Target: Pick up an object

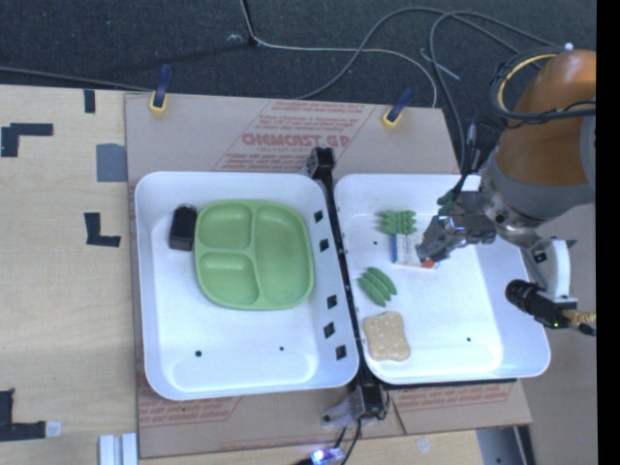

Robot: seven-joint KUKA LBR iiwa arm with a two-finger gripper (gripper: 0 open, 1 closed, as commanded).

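Observation:
The right bin [484, 347] holds a green ridged piece [396, 222] near its back, a small blue and white packet [402, 250], a green pea pod [377, 284] and a tan cracker-like slab [387, 336] near the front left. My gripper [431, 250] hangs low over the middle of the right bin, just right of the packet, close to touching it. A small red bit shows right under the fingertips. The arm's grey wrist and orange band rise to the right.
The left bin [170, 356] holds a green divided plate [254, 255] with a small black block [182, 228] at its left side. A black divider clip strip [334, 260] runs between the bins. Cables cross the dark floor behind the bench.

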